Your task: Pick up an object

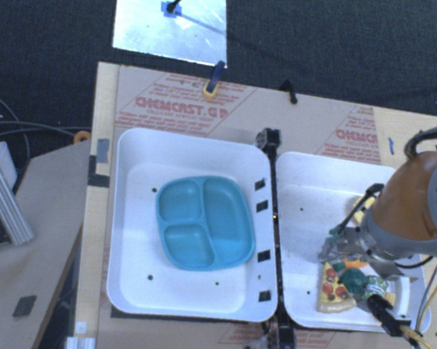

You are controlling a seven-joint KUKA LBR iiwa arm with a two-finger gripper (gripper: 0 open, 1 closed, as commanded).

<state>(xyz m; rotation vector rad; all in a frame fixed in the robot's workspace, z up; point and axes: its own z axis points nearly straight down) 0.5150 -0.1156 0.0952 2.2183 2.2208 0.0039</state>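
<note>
At the near end of the right bin (314,164) lies a toy pizza slice (333,293), yellow with red dots, its crust side toward the bin's right wall. A small dark green piece (357,280) sits on or just above the slice's far edge; which of the two cannot be told. The gripper (337,249) hangs low over the bin floor just beyond the slice, its grey metal tip close to the green piece. From this angle I cannot tell whether the jaws are spread or pressed together, and nothing can be seen pinched between them. Whether they touch the slice or the green piece is also unclear. The arm (416,206) reaches in from the right, its orange band over the bin's right half.

In the left bin (198,145) a blue divided plate (205,222) lies flat near the middle, well apart from the gripper. A row of black clips (262,207) runs along the seam where the two bins meet.

Beyond the bins the bench (304,117) is covered with brown board printed in red letters. A small yellow and blue clamp (212,82) stands at its far edge, and past that a shiny metal sheet (171,14) lies on the dark floor.
</note>
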